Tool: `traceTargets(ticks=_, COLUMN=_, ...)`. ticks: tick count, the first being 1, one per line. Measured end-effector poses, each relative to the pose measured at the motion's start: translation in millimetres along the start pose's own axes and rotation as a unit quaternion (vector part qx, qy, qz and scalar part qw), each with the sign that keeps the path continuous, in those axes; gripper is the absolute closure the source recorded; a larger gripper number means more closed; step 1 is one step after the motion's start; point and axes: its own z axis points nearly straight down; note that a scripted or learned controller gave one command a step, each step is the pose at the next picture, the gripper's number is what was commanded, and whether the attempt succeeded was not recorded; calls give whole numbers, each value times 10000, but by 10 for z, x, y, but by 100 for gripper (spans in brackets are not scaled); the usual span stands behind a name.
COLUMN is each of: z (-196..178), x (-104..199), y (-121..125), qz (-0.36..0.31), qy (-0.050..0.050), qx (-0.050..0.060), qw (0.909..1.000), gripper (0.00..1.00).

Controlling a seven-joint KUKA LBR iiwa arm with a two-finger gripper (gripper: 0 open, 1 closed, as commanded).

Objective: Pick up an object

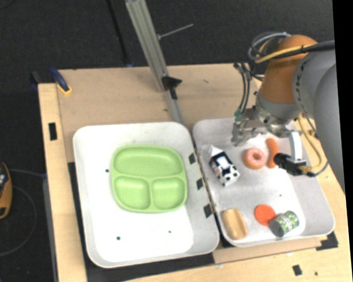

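Note:
My gripper (242, 133) hangs over the far part of the right bin (307, 194), pointing down close to the bin floor. A pink donut (255, 158) lies just to its near right. A black-and-white cow toy (223, 166) lies to its near left. A small orange-red piece (272, 145) sits beside the donut, partly behind the wrist. Nothing shows between the gripper and the bin floor.
At the right bin's near end lie a tan bread roll (233, 222), an orange disc (264, 213) and a green can (285, 222). The left bin (98, 233) holds a green divided plate (149, 178). A grey metal post (152, 48) rises behind the bins.

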Motion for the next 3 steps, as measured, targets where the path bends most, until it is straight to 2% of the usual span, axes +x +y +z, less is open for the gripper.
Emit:
traceTargets(ticks=1, z=-454, x=28, y=63, qz=-28, qy=28, qx=151, qw=9999, gripper=100)
traceTargets(ticks=2, z=-922, x=23, y=26, qz=-28, qy=26, qx=148, qw=9999, gripper=100)
traceTargets(ticks=3, z=-1221, x=6, y=45, qz=-32, qy=28, qx=156, qw=9999, gripper=100)
